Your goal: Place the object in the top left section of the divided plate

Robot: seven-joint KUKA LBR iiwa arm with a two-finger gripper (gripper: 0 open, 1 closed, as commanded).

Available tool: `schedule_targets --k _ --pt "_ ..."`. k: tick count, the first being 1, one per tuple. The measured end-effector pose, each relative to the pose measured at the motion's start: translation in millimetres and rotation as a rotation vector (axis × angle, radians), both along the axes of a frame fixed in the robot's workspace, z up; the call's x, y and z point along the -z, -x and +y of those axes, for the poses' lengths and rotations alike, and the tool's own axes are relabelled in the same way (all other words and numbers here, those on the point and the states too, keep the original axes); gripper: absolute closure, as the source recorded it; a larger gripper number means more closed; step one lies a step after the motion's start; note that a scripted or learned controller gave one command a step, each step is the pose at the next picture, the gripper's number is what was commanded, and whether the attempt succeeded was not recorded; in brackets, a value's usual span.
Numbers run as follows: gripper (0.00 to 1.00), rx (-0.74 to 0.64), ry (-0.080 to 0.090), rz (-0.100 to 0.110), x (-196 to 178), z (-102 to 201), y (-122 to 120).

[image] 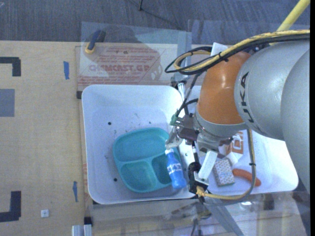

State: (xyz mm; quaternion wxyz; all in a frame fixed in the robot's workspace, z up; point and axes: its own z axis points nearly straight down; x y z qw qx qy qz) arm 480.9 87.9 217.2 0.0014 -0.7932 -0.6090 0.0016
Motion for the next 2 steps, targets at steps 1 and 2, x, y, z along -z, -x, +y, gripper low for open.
schedule_targets --k 1,2 --pt "1.00 0.002 0.000 0.000 -9.4 -1.0 -0.7" --pt "1.00 -0.167 -0.001 -0.003 116.6 10.0 2.0"
